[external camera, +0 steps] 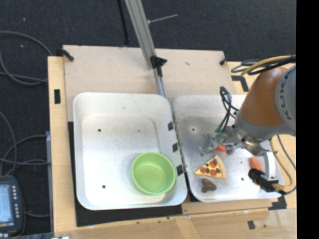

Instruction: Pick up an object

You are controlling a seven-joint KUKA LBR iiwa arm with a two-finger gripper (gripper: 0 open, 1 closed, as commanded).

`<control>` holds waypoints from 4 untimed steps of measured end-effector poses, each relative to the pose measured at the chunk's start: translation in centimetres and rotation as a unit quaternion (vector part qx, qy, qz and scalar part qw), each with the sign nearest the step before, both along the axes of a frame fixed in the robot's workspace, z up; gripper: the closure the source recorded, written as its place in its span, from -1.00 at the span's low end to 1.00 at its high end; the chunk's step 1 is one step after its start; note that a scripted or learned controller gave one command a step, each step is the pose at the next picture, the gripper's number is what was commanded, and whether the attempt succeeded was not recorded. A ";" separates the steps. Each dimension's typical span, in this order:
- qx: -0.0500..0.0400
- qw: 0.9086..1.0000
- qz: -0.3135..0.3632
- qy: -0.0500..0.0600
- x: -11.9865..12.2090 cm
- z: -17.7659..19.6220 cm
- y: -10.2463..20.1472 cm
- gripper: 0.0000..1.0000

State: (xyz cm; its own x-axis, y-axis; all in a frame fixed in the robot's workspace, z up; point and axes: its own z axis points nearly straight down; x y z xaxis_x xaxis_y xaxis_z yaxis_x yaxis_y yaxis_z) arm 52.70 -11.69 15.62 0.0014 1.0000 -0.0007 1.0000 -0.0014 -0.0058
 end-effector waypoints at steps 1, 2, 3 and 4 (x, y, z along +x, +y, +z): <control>0.000 1.000 0.000 -0.001 -0.1 -5.3 -0.1 -1.00; 0.001 1.000 -0.002 -0.005 0.1 -3.9 -0.1 1.00; 0.000 1.000 0.001 -0.007 -0.3 2.2 -0.3 1.00; 0.000 1.000 0.003 -0.006 -0.9 6.9 -0.3 1.00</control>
